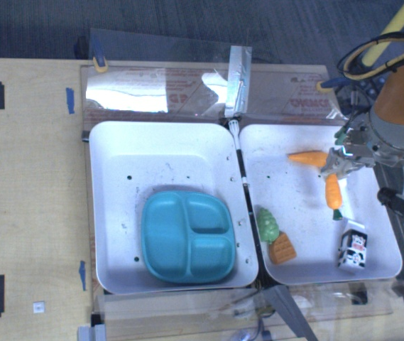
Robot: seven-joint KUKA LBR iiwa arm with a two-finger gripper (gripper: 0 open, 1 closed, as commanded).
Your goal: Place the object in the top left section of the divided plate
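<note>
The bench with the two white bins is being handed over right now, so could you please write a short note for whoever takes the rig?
Gripper: low in the right bin, over where two carrots meet; whether it grips anything cannot be told.
Items: one carrot lying flat, a second carrot just below the gripper, a green leafy toy and an orange wedge near the divider, a black-and-white cow toy at the lower right.
Divided plate: blue, in the left bin, nothing in its sections.
Done: nothing placed. Left: pick an object, set it in the plate's top left section.

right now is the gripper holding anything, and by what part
Cannot be told. The gripper sits over the right bin, beside two carrots, its grip unclear.
</note>
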